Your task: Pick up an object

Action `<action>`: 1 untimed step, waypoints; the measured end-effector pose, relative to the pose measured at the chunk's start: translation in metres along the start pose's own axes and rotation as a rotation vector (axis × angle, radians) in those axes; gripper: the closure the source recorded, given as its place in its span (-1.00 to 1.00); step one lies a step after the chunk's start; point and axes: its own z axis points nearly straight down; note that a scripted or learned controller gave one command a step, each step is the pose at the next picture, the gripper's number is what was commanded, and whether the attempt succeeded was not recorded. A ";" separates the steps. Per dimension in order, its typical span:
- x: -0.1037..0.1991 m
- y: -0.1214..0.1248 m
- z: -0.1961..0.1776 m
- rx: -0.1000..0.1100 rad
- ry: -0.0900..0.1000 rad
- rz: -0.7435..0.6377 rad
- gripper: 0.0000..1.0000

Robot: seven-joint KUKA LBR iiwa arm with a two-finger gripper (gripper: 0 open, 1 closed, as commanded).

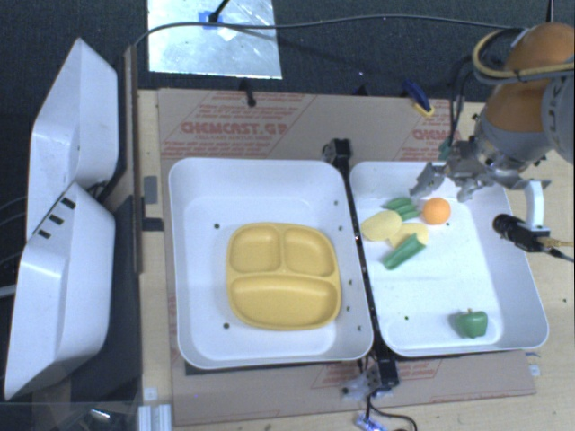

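Approach step: the end effector [446, 183], fingers spread and empty, hangs above the orange ball [436, 211]; next, descend and close.

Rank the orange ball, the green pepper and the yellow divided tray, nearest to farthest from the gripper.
1. Orange ball, just below the gripper, in the right bin.
2. Green pepper, near that bin's front edge.
3. Yellow divided tray, in the left bin.

Bright, even overhead light washes the white bins [269, 173] nearly shadowless, glare flares on the foil sheet [214, 21] at the top, and the whole frame stays slightly soft and grainy, with the dark floor underexposed.
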 end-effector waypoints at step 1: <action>0.000 0.002 -0.005 -0.009 -0.001 -0.001 -1.00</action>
